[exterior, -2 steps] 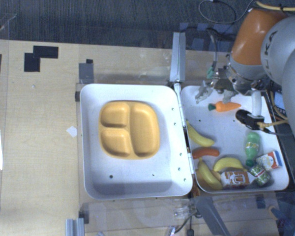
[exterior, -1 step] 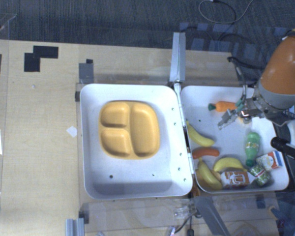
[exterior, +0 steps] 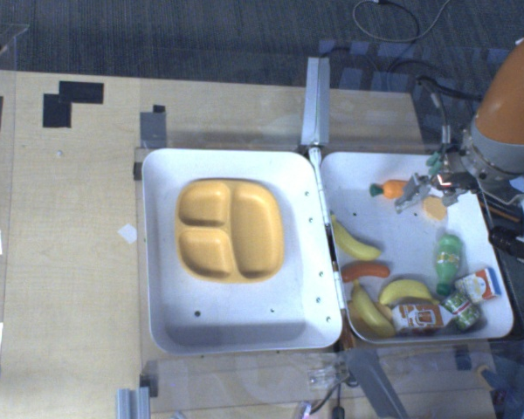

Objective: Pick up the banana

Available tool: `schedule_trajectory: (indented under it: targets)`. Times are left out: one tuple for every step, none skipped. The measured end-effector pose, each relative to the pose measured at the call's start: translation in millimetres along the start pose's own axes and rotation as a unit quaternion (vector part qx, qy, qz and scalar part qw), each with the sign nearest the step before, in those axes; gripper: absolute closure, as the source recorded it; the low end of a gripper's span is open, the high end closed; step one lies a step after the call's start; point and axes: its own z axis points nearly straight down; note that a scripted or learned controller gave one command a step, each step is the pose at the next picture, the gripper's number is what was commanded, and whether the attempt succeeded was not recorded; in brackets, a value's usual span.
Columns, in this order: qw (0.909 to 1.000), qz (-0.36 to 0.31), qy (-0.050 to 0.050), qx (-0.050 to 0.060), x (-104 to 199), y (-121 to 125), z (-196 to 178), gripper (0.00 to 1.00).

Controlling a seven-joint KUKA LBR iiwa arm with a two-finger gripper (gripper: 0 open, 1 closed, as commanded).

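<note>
The bench (exterior: 79, 260) is pale wood, lit evenly, with black square marks (exterior: 70, 101) near its far left edge; beyond it lies a dark blue-grey carpeted floor (exterior: 201, 16) with a thin cable (exterior: 393, 16) looped across it; a clear panel edge catches light at the left side. Two shallow white bins sit side by side, parted by a metal rail (exterior: 317, 103); the left bin (exterior: 236, 326) holds a yellow sectioned tray (exterior: 230, 229) with three compartments; the right bin (exterior: 393, 234) holds the clutter.

In the right bin, one banana (exterior: 355, 243) lies along the left wall, curved and apart from the rest; just below it is a red sausage-like piece (exterior: 365, 271); two more bananas (exterior: 386, 302) lie at the near edge, touching a small printed carton (exterior: 417, 318); a green bottle (exterior: 448, 260) stands near a green can (exterior: 461, 308) and a white-and-orange carton (exterior: 482, 284); a small orange carrot-like toy (exterior: 389, 189) lies at the far side.

The arm (exterior: 511, 103) enters from the right, its orange band over the bin's far right corner; the gripper (exterior: 419, 190) hangs low over the far part of the right bin, beside the carrot-like toy and well apart from the bananas; whether it is spread or closed cannot be told, and nothing is visibly held.
</note>
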Motion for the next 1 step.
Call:
schedule_trajectory:
  targets:
    - [0.9995, 0.030, 0.001, 0.002, 35.1, -42.6, 116.7, 0.00]
